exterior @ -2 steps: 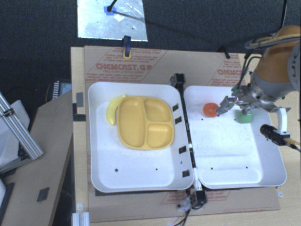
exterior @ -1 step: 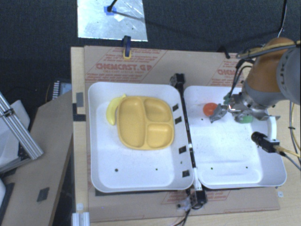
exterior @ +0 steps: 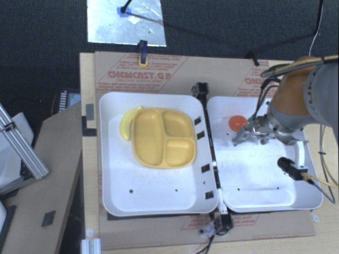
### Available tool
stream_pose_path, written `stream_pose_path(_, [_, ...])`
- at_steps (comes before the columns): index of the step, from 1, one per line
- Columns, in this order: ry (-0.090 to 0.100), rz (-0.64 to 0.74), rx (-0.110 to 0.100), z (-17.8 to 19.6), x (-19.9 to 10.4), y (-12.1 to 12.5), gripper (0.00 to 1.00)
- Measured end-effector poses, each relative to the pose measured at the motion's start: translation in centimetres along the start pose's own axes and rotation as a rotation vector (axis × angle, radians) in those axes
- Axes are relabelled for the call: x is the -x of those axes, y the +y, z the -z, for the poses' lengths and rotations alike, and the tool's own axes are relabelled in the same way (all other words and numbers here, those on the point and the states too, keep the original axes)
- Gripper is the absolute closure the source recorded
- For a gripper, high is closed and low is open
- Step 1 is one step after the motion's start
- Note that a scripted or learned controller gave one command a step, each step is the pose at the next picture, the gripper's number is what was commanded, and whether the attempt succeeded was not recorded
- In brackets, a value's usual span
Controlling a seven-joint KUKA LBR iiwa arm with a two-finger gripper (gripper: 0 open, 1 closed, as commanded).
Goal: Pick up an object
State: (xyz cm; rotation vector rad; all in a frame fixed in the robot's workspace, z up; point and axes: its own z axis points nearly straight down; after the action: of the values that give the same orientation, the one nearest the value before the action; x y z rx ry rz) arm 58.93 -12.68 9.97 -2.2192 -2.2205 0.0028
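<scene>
A small orange-red ball (exterior: 237, 122) lies in the right bin (exterior: 254, 194), near its far left corner. My gripper (exterior: 242, 137) hangs low over this bin, just in front and right of the ball, very close to it or touching it. The grey arm with its orange band (exterior: 296, 95) comes in from the right. In the left bin (exterior: 153, 194) sits a yellow divided plate (exterior: 161, 137), with a yellow banana (exterior: 126, 123) tucked against its far left edge.
A black cylindrical part with a cable (exterior: 290, 167) hangs over the right bin's near right area. A black divider strip (exterior: 207, 142) runs between the two bins. Both bins rest on a cardboard sheet (exterior: 159, 73). A shiny plate (exterior: 126, 14) lies beyond the bench.
</scene>
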Motion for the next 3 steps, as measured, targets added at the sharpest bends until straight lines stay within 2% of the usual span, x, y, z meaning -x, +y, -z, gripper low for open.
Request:
stream_pose_path(1, [0.000, 0.000, 0.002, -1.6, 0.0, 0.0, 0.00])
stream_pose_path(2, [-0.001, -0.001, 0.006, -0.4, 0.0, 0.2, 1.00])
stream_pose_path(3, [-0.002, -0.002, 0.009, 4.9, 0.8, -0.4, 1.00])
